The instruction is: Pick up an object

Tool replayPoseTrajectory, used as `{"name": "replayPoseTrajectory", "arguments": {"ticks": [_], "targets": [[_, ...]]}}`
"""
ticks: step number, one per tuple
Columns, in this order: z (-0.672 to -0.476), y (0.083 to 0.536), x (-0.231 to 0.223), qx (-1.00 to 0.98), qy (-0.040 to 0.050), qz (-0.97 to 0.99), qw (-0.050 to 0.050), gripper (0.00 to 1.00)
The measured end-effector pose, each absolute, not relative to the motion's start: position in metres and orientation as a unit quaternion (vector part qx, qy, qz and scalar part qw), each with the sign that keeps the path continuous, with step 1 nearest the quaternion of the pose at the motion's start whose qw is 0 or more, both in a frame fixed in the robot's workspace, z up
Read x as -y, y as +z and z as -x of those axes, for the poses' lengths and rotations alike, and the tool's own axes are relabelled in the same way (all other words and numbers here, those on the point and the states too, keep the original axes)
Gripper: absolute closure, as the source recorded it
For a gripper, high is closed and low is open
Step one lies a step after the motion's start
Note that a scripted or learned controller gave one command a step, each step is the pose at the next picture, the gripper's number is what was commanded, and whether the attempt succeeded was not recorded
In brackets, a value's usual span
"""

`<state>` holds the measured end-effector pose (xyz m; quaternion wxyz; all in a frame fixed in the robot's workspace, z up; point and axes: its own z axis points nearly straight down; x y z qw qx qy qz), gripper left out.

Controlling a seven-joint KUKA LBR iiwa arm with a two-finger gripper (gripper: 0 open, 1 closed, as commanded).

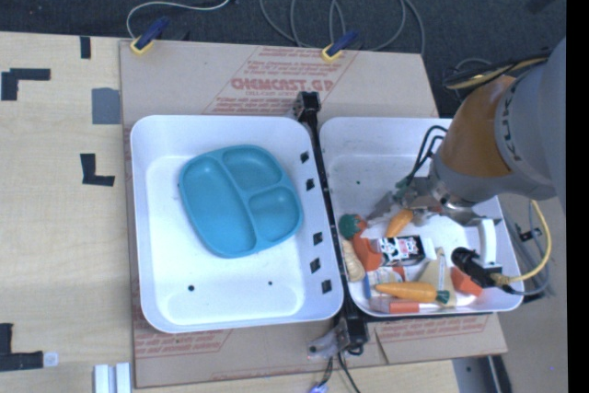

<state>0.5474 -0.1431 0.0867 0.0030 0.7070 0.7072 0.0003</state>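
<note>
Toy food (405, 276) lies heaped in the near part of your right bin (368, 138), carrots and a small carton among it. Your pincer (416, 201) hangs low over that heap, just above an orange piece (399, 222); whether it grips anything, you cannot tell. A blue divided plate (241, 200) sits in the left bin (147, 225).

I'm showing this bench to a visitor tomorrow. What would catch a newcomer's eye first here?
Probably the blue divided plate, lying alone in the left bin. Next, the grey arm with its orange band, reaching into the right bin over a heap of small toys, among them a carrot, crowded toward its near edge.
</note>
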Motion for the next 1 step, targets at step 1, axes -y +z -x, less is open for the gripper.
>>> {"name": "replayPoseTrajectory", "arguments": {"ticks": [1], "targets": [[-0.5480,0.0968,0.1434,-0.707,0.0006,-0.707,0.004,1.00]]}}
